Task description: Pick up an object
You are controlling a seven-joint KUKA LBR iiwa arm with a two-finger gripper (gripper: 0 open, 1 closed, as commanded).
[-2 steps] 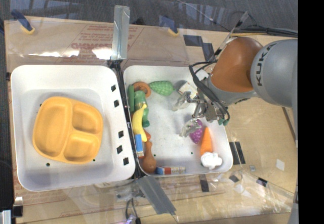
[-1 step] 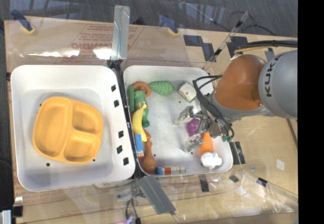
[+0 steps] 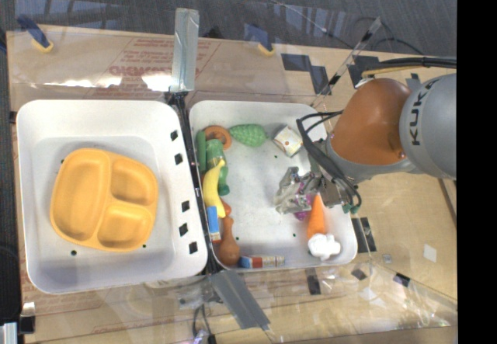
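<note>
Over the right bin (image 3: 233,113) | gripper (image 3: 293,193) is hanging low, can't tell its grip | orange carrot (image 3: 316,214) is lying just beside it, toward the near-right corner, long way pointing front to back.

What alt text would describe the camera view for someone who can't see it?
The gripper hangs low in the right bin, beside an orange carrot toy, with more toys lined along the bin's left wall. The left bin holds a yellow divided plate.
</note>
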